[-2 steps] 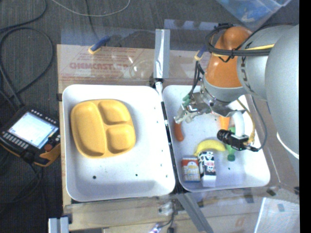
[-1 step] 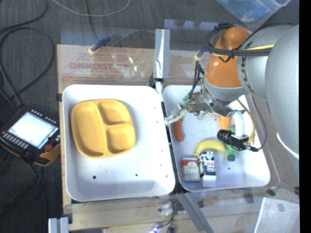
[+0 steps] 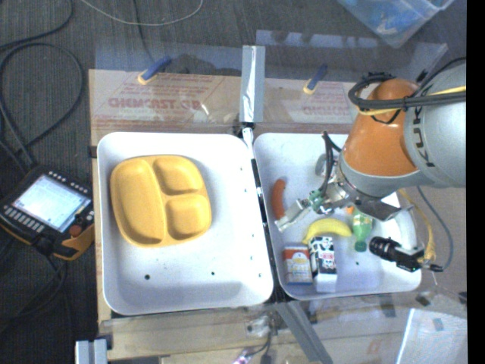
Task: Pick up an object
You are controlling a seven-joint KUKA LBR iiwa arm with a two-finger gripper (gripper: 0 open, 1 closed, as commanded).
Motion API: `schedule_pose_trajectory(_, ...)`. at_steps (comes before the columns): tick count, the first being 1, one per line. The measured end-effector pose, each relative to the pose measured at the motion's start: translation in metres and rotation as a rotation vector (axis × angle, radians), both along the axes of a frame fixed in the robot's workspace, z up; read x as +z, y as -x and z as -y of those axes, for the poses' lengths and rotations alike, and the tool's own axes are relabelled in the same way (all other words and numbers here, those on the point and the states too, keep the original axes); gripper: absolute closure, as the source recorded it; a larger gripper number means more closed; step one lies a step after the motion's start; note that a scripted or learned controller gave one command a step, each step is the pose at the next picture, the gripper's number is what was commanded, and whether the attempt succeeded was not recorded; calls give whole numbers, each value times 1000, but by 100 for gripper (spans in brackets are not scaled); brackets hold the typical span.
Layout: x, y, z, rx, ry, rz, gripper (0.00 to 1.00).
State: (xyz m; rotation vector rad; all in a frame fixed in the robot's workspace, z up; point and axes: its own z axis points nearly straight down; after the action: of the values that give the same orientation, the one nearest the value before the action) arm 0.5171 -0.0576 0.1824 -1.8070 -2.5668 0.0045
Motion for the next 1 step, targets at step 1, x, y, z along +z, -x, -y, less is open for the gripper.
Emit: schedule_pose_trajectory(1, -42, 6, 47, 279, -3, 0, 0)
